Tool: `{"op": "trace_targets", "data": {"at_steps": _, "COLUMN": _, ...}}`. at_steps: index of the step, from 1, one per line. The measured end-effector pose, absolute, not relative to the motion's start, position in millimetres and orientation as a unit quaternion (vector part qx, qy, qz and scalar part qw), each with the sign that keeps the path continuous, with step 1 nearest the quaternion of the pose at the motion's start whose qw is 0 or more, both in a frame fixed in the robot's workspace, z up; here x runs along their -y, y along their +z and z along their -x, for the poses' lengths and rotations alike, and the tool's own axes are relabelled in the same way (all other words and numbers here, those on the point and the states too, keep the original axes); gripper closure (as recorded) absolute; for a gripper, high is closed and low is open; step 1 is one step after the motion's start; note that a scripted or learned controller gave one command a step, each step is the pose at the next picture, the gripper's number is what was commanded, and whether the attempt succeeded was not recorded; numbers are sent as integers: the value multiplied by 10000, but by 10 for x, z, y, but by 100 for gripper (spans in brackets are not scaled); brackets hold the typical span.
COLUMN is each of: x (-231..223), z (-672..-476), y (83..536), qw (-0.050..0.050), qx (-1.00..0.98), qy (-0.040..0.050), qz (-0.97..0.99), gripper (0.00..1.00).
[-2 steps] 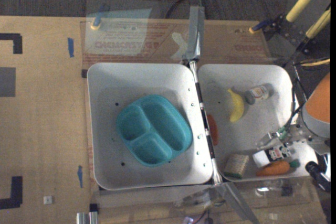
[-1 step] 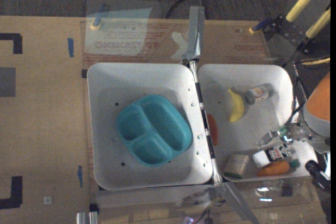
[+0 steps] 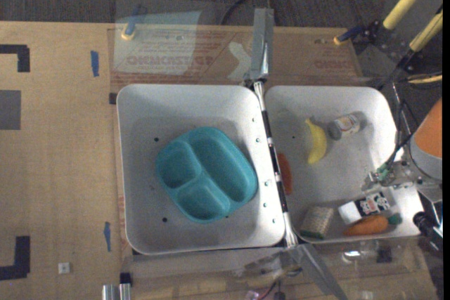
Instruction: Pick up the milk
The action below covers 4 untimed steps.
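Two white bins sat side by side on the bench; the left bin point(image 3: 140, 116) held a teal divided plate point(image 3: 205, 173) lying flat near its middle, with bare floor all around it. The arm point(image 3: 430, 140) entered from the right, mostly cut off by the frame edge, only the orange band and a grey patch visible. The gripper point(image 3: 391, 175) hung over the right rim of the right bin point(image 3: 295, 105); too small and cluttered to tell how far its fingers stood apart or whether anything sat between them. The milk point(image 3: 365, 207), a small carton, lay just below it in the near right corner, touching a carrot point(image 3: 367, 225). A tan block point(image 3: 318, 220) sat left of them. A banana point(image 3: 316, 140) and small can point(image 3: 344, 126) lay farther back, open floor between.
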State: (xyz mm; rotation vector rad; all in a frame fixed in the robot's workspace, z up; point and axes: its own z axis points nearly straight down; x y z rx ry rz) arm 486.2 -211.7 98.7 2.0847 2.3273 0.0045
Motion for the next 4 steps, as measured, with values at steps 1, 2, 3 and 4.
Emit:
{"op": "trace_targets", "data": {"at_steps": 1, "x": 2058, "z": -4934, "y": 4070, "qw": 14, "qx": -6895, "qy": -1, "qz": -7243, "gripper": 100}}
{"op": "trace_targets", "data": {"at_steps": 2, "x": 2169, "z": -5719, "y": 4357, "qw": 19, "qx": -6365, "qy": 0, "qz": -7712, "gripper": 100}}
{"op": "trace_targets", "data": {"at_steps": 3, "x": 2142, "z": -6568, "y": 4358, "qw": 17, "qx": -5625, "qy": 1, "qz": -8268, "gripper": 100}}
{"op": "trace_targets", "data": {"at_steps": 4, "x": 1659, "z": -6313, "y": 4362, "qw": 6, "qx": -7065, "qy": -2, "qz": -7077, "gripper": 100}}
